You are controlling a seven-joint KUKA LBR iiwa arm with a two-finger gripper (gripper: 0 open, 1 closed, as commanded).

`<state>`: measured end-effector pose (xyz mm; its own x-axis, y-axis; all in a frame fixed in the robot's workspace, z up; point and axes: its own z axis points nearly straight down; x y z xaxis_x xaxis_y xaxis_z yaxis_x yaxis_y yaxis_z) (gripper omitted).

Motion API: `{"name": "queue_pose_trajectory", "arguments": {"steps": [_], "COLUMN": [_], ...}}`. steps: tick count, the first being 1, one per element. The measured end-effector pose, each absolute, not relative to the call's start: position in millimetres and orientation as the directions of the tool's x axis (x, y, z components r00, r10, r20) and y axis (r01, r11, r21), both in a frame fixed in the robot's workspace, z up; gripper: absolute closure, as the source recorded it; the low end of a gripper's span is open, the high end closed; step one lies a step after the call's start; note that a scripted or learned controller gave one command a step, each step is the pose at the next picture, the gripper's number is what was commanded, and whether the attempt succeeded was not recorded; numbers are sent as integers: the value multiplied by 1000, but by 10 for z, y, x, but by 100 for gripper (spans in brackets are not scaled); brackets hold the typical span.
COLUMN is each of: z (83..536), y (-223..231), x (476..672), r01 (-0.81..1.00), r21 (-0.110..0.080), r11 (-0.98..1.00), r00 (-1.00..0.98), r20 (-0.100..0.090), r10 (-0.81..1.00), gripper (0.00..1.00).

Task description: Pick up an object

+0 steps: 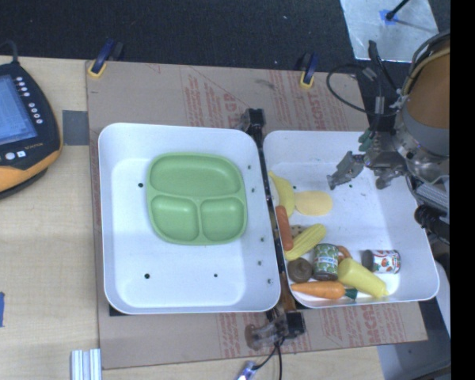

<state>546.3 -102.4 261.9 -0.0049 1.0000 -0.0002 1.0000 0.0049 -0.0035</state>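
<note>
Two white bins sit side by side on the bench. The left bin (119, 212) carries a green divided plate (196, 198), and the right bin (404, 236) holds the clutter of toy food. The grey arm (427, 109) comes in from the right, wrist over the far part of the right bin. The gripper (362, 167) hangs above bare white floor there, fingers spread apart with nothing between them, touching nothing that I can see.

So this reads as the approach step: no object is taken yet. The candidates lie toward the near and left side of the right bin: a pale yellow potato-shaped piece (312, 204) just below and left of the gripper, a banana (281, 188) against the divider, a carrot (283, 226) beside it, a corn cob (307, 241), and a second carrot (321, 290). Nearby are a yellow squash-like piece (361, 277), a small green can (327, 260) and a red-labelled can (382, 260).

The next move, I'd judge, calls for shifting toward the pale yellow piece, straddling it, descending, then closing.
</note>
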Motion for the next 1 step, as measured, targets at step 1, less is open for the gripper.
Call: {"name": "queue_pose_trajectory", "arguments": {"steps": [1], "z": [1476], "y": [-944], "x": [5288], "r01": [1000], "r21": [-5], "r11": [5], "r00": [-5], "r20": [-1], "r10": [1000], "gripper": [0]}}
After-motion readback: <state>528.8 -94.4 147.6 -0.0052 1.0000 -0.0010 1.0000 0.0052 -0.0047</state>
